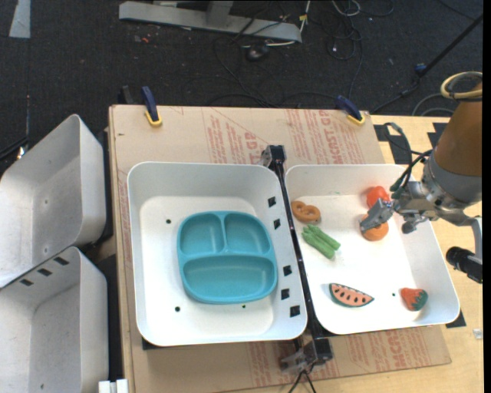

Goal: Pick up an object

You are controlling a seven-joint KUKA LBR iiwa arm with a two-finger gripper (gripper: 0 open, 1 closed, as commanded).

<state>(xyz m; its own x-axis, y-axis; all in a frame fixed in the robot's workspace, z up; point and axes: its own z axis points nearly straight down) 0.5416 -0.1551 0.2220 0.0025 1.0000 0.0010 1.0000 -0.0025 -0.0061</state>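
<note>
Gripper (376, 220) sits low in the right white bin (437, 253), right over the orange round toy fruit (376, 230), and we cannot tell whether it has closed on it. Fruit lies directly beneath the gripper, just right of the brown pretzel-shaped toy (306, 212). We judge the coming move is straight down, no sideways shift.

A dark speckled floor (69, 54) lay around the bench, strewn at the top with black cables (337, 38) and a grey metal bracket (211, 19). The bench was topped with brown cardboard (222, 134), held by two yellow clamps (152, 113) along its far edge. Two spare white bins (46, 230) sat off its left side. Light was even.
</note>
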